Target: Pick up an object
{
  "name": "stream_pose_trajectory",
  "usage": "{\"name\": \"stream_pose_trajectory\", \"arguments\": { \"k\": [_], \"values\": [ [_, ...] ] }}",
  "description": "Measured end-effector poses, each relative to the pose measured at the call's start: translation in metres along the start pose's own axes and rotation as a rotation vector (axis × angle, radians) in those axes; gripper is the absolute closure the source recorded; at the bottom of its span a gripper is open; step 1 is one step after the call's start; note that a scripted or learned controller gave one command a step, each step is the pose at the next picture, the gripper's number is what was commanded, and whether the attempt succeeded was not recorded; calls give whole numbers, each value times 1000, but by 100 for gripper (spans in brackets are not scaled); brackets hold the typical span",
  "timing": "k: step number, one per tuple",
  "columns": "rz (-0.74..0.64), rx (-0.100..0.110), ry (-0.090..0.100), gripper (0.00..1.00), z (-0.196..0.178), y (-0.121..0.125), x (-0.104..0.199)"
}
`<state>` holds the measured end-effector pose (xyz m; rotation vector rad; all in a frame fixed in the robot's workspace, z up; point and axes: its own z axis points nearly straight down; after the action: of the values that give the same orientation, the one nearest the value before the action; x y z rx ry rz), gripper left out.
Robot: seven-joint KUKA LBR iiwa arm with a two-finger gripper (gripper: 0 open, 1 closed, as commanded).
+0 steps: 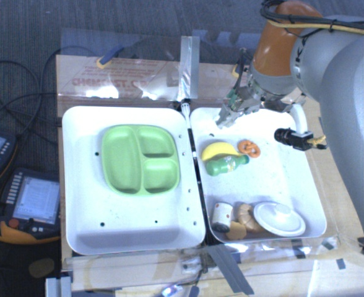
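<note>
Claw (pixel 226 117) above right bin (pixel 306 184)

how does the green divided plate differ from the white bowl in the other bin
The green divided plate is a rounded rectangle with three compartments and lies near the middle of the left bin; the white bowl is round and sits in the near corner of the right bin. The plate is much larger. The plate lies alone; the bowl is crowded by small items. Both lie flat.
</note>
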<state>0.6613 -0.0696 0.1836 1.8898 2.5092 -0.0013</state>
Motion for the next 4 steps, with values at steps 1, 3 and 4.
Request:
{"name": "stream_pose_trajectory", "arguments": {
  "k": [1,3,4],
  "values": [
    [1,0,-1,0,0,0,0],
    [-113,-2,-6,0,96,-23,-99],
    [-61,1,7,0,96,-24,-114]
  ]
}}
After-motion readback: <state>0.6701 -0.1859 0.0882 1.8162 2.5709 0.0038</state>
